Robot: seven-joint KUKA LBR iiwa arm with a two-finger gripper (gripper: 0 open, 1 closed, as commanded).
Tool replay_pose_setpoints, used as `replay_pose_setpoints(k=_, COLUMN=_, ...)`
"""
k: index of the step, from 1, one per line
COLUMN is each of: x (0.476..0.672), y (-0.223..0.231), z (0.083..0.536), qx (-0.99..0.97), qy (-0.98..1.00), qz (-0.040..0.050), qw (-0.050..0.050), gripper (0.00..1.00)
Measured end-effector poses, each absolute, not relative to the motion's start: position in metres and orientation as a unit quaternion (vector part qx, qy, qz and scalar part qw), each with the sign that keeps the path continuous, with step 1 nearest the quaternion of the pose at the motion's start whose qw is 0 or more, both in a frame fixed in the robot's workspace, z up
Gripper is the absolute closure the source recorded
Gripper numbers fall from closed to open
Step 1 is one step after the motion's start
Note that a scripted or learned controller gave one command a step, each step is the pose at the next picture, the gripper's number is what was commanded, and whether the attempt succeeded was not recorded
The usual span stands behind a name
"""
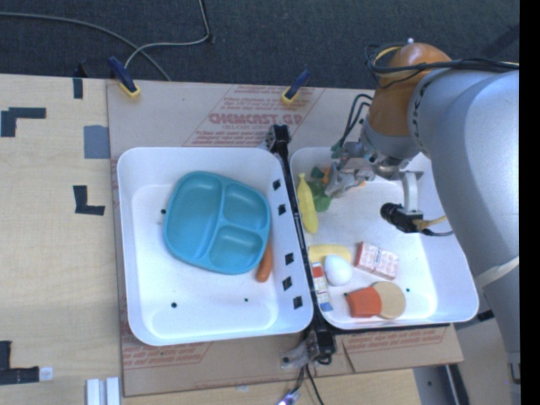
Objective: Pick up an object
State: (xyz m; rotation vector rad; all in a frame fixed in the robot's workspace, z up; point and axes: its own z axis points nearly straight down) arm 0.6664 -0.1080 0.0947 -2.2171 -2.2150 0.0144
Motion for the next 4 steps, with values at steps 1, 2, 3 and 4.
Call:
replay_pose_setpoints(k=1, x=0.667, y=-0.108, z=0.095, qx=-0.707, qy=-0.707, qz=0.0043, qw=0.002, gripper=0.0)
replay_pose_setpoints(k=2, x=0.669, y=-0.126, z=0.086, qx=-0.707, qy=-0.707, qz=0.0003, qw=0.001, gripper=0.0)
replay_pose_setpoints(k=3, x=0.544, y=-0.151, z=0.087, qx=-0.708, qy=-0.706, qz=0.0, qw=-0.002, gripper=0.0)
replay_pose_setpoints(k=4, x=0.545, y=-0.152, z=0.097, qx=-0.707, qy=-0.707, qz=-0.0008, qw=-0.004, gripper=1.0)
